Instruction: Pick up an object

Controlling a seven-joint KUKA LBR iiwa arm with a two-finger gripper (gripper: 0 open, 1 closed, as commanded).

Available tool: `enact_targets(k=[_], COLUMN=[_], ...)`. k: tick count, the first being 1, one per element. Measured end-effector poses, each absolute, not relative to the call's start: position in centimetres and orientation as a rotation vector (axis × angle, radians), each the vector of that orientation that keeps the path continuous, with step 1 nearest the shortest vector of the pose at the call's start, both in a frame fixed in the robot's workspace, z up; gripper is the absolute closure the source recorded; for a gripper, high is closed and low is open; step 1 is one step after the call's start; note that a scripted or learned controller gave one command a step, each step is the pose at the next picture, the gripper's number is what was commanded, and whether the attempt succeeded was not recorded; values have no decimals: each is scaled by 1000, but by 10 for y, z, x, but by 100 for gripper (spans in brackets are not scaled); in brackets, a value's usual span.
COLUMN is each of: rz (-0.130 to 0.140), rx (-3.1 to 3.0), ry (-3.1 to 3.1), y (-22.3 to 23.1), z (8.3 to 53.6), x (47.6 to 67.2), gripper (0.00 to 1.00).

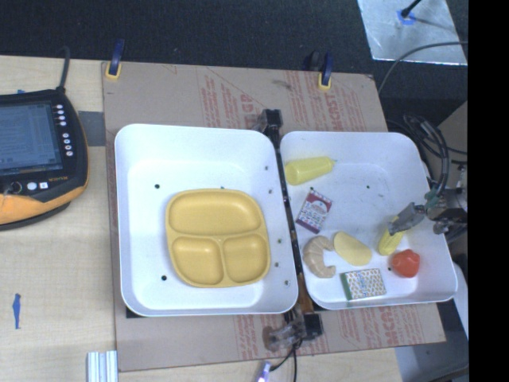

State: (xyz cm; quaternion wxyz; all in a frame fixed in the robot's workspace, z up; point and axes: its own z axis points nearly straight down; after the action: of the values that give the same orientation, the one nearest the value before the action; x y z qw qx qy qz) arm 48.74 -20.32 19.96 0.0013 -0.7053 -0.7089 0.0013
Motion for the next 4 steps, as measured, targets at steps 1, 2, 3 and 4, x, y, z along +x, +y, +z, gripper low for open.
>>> enact_targets(k=[1,2,3,4], rz=[4,1,2,3], rx=[-2212,-2217,-2214,-2212], ry=[-2226,-2225,-2225,-2228], y=[-189,-212,-213,-150], z=[91,92,102,92], x=[481,539,539,588], gripper=[0,0,100,100])
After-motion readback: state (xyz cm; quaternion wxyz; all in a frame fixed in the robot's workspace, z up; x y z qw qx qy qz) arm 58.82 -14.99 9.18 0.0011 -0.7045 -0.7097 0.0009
